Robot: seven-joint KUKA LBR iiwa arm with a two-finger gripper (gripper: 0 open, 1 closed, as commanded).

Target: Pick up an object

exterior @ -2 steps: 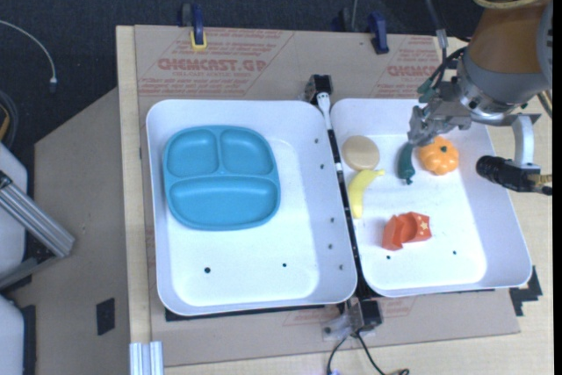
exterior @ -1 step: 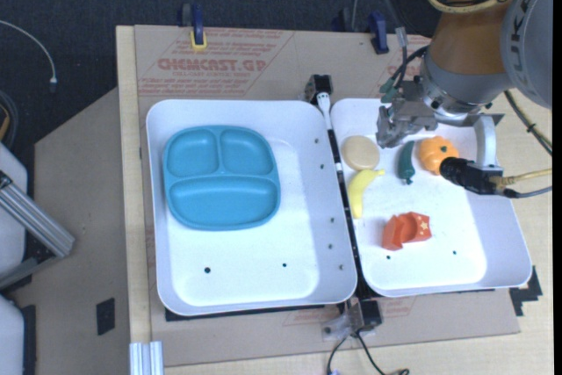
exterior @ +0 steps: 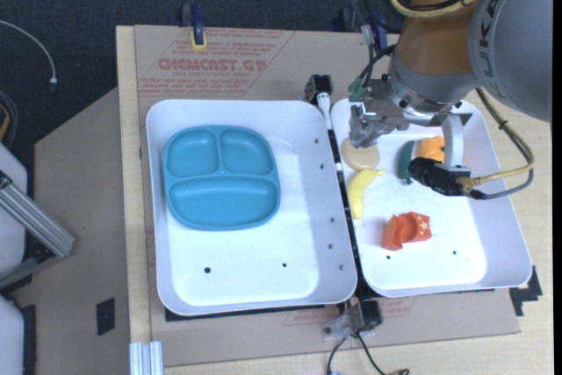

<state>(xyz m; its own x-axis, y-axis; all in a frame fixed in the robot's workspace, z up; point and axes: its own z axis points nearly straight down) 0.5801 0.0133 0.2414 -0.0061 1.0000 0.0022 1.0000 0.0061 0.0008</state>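
The right bin (exterior: pixel 492 263) holds a yellow banana-shaped piece (exterior: pixel 363 187), a red piece (exterior: pixel 407 229), a beige round piece (exterior: pixel 360 157), an orange piece (exterior: pixel 430 147) and a small dark green piece (exterior: pixel 405 161). My gripper (exterior: pixel 408 139) hangs low over the back of this bin, open. Its left finger (exterior: pixel 363 126) stands just above the beige piece. Its right finger (exterior: pixel 454 145) is to the right of the orange piece. The orange and green pieces lie under the gap between the fingers, and nothing is lifted.
The left bin (exterior: pixel 255 277) holds a blue divided plate (exterior: pixel 221 177) in its back half. A black fitting with a yellow cable (exterior: pixel 443 178) sits beside the right finger. The ridge between the bins (exterior: pixel 338 189) runs close to the banana piece.
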